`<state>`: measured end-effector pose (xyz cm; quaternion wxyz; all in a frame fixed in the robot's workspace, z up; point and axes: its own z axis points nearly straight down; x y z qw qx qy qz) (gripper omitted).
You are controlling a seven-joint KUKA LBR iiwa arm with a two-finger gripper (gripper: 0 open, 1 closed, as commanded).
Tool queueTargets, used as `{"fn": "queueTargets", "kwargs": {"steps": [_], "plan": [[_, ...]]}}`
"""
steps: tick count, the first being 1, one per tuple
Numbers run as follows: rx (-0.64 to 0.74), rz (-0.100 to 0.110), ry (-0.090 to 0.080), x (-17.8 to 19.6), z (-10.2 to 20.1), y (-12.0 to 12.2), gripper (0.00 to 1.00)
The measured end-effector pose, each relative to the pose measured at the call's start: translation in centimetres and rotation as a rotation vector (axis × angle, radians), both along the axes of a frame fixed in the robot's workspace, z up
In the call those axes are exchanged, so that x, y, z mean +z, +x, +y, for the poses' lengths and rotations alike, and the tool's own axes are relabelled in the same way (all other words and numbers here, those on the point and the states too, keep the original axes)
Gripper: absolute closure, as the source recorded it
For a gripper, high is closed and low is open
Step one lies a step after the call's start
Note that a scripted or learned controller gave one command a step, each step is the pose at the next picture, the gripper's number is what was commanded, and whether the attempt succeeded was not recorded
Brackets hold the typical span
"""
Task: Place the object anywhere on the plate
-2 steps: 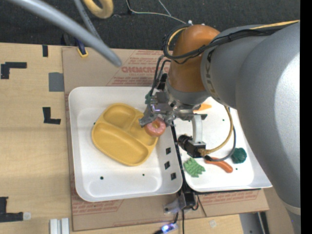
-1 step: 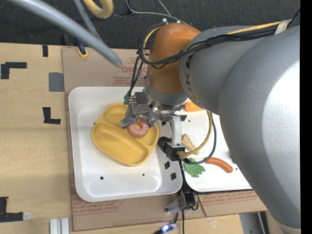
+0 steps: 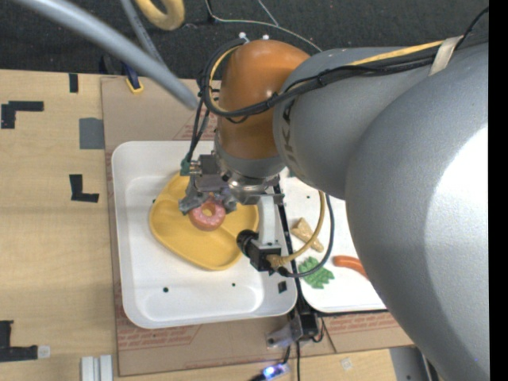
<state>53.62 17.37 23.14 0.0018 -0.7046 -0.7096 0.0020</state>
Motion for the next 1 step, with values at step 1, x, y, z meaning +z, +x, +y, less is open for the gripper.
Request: {"fn": "queueTargets", "kwargs": {"steps": [1], "plan": [[-0.003,0.001,-0.001,-0.07,-0.22,0.05,0.0]]}}
